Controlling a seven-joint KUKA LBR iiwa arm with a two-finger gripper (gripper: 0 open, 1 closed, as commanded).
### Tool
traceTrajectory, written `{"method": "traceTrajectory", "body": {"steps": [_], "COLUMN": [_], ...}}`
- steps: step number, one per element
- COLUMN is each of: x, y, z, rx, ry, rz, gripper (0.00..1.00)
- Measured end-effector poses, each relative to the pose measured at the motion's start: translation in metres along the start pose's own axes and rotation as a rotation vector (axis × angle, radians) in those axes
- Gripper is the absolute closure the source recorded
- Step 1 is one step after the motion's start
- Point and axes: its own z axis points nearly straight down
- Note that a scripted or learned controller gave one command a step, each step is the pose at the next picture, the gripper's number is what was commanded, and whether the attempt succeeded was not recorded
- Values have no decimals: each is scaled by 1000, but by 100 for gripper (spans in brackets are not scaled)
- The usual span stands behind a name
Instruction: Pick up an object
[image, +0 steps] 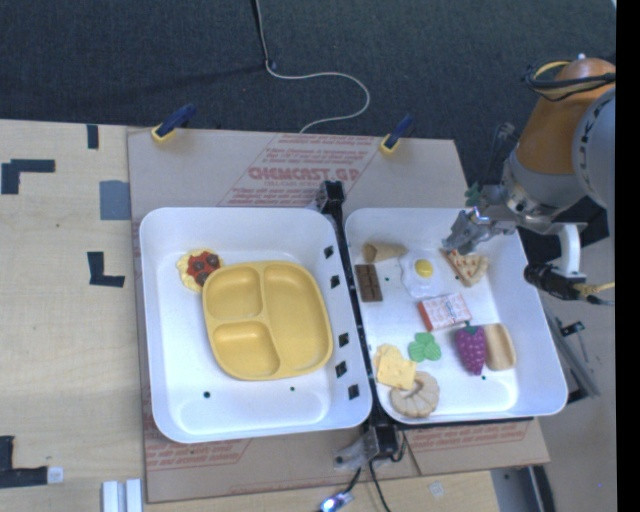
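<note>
My gripper (464, 238) hangs over the far right part of the right bin (530, 300), just above a tan waffle-like piece (467, 267). Nothing shows between its fingers. Beside it in the right bin lie a fried egg (422, 269), a brown chocolate bar (368, 283), a tan bread piece (383, 251), a red-and-white packet (444, 311), purple grapes (471, 347), a bread roll (498, 346), a green leaf piece (426, 348), a yellow cheese piece (394, 368) and a round cookie (415, 396).
The left bin (160, 300) holds a yellow divided plate (266, 320) and a small pizza-like piece (198, 267) at its far left. The bins meet at a black-clipped divider (345, 300). A white cable (320, 75) runs over the dark floor behind.
</note>
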Motion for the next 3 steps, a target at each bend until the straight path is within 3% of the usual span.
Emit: {"method": "traceTrajectory", "body": {"steps": [1,3], "x": [1,110], "y": [1,6], "z": [-45,-40], "rx": [0,5], "ry": [0,1], "rz": [-1,-5], "gripper": [100,100]}}
